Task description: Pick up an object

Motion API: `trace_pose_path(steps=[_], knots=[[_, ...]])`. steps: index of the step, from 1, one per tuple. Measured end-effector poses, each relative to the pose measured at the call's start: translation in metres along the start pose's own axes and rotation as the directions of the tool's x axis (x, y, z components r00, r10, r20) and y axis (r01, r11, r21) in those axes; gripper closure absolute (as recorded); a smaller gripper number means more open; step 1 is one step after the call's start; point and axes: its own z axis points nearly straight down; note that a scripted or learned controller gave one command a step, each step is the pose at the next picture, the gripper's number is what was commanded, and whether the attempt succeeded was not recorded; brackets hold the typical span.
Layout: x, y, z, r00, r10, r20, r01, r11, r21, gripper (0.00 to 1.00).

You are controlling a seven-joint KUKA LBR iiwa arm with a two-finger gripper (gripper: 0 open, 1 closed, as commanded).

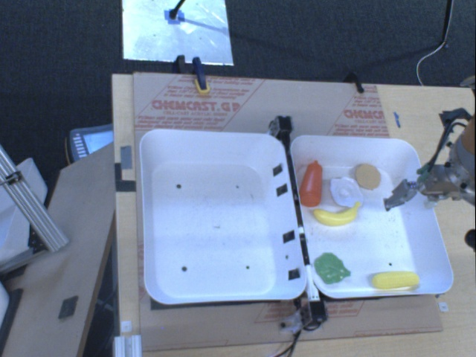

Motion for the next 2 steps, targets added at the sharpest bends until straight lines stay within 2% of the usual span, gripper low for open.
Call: trace_pose_path(steps=[1,2], knots=[[0.059,0.036,-0.045,1.000,-0.009,-0.001,0.009,1.000,-0.007,0.00],[0.100,0.081,-0.153,1.000,-0.008,0.002,0.008,1.000,-0.016,0.00]])
